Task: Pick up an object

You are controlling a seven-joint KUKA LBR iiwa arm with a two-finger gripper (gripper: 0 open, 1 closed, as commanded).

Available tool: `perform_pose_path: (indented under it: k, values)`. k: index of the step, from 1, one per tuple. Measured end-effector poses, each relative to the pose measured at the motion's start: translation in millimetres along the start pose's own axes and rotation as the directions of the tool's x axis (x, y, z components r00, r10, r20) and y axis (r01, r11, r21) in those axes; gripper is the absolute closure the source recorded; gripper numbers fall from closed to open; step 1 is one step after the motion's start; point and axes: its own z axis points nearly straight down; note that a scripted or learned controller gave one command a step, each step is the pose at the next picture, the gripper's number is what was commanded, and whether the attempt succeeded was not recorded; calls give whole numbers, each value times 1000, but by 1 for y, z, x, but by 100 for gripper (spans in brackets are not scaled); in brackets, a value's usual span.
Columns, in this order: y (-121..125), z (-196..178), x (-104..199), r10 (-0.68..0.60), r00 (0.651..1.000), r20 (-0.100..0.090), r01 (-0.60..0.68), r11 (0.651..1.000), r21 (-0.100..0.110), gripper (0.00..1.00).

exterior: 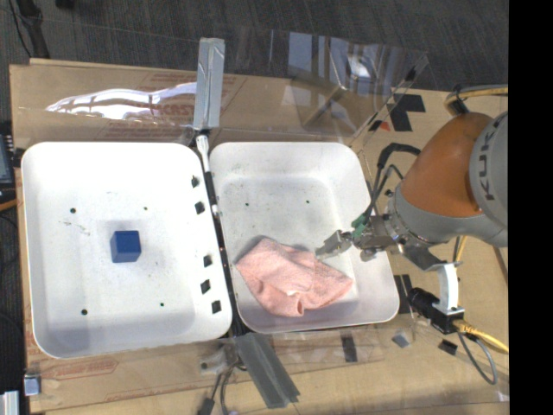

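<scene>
Now | claw (331, 246) at pink cloth (292, 277) edge, right bin (285, 158)

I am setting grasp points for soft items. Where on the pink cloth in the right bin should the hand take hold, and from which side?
Probably the raised fold along the top of the pink cloth, coming straight down from above. The cloth lies crumpled and low on the floor of the right bin, so a side approach has little to bite, while the bunched ridge gives fabric to pinch. The hand hangs by the cloth's upper right edge.

Cardboard-covered bench (104, 93) with two white bins, left (52, 171) and right (285, 158), side by side.
</scene>
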Motion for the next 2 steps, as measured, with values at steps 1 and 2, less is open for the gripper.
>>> perform_pose_path:
  k: [1,2]
  values:
    - [-1,10,17,-17,1000,0,17,1000,-2,0]
    - [56,101,56,-75,997,1,75,997,-4,0]
